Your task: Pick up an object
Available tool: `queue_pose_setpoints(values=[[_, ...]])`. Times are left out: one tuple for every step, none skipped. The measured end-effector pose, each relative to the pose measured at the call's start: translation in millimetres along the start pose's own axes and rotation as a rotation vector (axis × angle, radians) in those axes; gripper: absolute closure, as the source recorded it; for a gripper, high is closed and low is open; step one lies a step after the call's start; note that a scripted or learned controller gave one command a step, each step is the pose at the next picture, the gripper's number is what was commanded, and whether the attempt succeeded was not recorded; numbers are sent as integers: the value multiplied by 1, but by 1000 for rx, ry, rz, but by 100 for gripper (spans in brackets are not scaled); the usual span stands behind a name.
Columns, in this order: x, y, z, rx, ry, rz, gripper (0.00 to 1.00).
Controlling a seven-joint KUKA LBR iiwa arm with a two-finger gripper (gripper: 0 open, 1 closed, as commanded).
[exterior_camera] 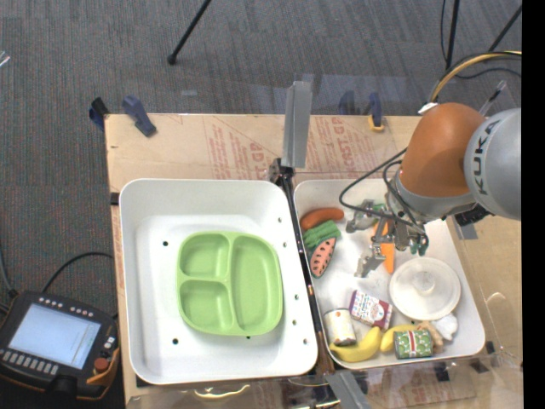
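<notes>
Arm over the right bin, claw (381,247) low among the toy food.

On the worktop (196,147) two white bins sit side by side: the left bin (145,203) carries a green divided plate (230,283), the right bin (473,313) the clutter. The claw hangs above the bin's upper middle with an orange carrot-like piece (388,256) right at its fingers (whether it is actually pinched, or how wide the fingers stand, I cannot tell from this angle). Left of it lie a sausage (321,217) and a watermelon slice (322,256); just below sits a white round lid (424,287). Along the near edge are a small carton (370,308), a can (340,326), a banana (366,348) and a green-labelled packet (414,342).
</notes>
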State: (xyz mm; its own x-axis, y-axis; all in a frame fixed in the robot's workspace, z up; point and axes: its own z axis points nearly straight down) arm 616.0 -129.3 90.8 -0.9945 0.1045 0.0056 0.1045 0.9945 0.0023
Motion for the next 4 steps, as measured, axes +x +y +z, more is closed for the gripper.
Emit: queue_pose_setpoints(values=[[43,-6,7,0,-2,162,0],[42,-4,1,0,2,156,100],[13,-5,7,1,-2,319,100],[4,31,7,0,-3,375,100]])
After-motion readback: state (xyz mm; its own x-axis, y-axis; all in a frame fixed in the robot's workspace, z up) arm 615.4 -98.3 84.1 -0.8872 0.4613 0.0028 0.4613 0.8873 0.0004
